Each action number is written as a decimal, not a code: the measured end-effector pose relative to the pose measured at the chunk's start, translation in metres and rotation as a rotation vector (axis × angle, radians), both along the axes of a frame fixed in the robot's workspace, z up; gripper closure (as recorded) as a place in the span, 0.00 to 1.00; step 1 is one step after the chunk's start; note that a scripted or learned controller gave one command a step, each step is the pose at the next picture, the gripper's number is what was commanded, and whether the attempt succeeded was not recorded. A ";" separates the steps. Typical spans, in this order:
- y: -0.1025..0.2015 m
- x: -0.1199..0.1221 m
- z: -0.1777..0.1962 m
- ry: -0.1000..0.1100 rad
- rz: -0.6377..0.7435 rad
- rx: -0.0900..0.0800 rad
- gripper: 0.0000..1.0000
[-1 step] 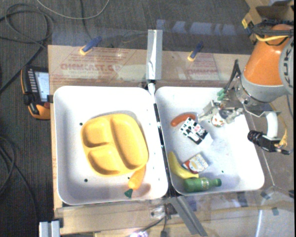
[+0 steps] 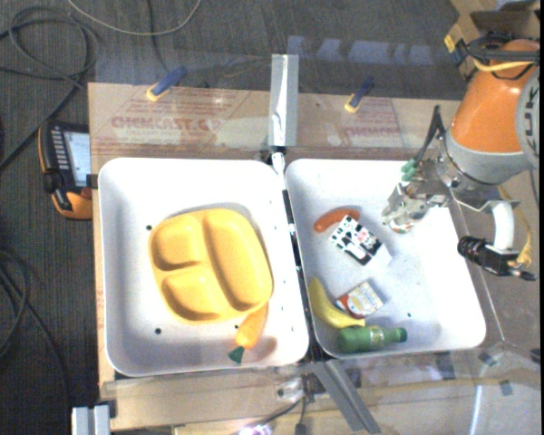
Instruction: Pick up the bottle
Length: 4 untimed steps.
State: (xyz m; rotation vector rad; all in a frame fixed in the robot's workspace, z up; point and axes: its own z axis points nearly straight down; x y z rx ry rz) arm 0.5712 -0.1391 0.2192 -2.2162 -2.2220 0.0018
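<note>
A green bottle (image 2: 371, 336) lies on its side at the front edge of the right bin (image 2: 453, 308), cap pointing right. My gripper (image 2: 404, 212) hangs over the back right part of that bin, well behind the bottle and to its right. I see nothing between its fingers.
The right bin also holds a red sausage (image 2: 336, 218), a black-and-white box (image 2: 356, 241), a banana (image 2: 326, 307) and a small packet (image 2: 364, 298). In the left bin (image 2: 127, 198) lie a yellow divided tray (image 2: 210, 265) and a carrot (image 2: 250, 328). A metal divider (image 2: 283, 107) stands behind the bins.
</note>
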 end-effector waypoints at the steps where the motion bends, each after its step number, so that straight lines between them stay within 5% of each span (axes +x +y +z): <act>1: 0.024 -0.012 -0.082 -0.001 -0.322 -0.001 1.00; 2: 0.024 -0.012 -0.082 -0.001 -0.322 -0.001 0.00; 3: 0.038 -0.049 -0.091 0.001 -0.263 -0.002 0.00; 4: 0.017 -0.065 -0.077 -0.002 -0.148 -0.002 0.00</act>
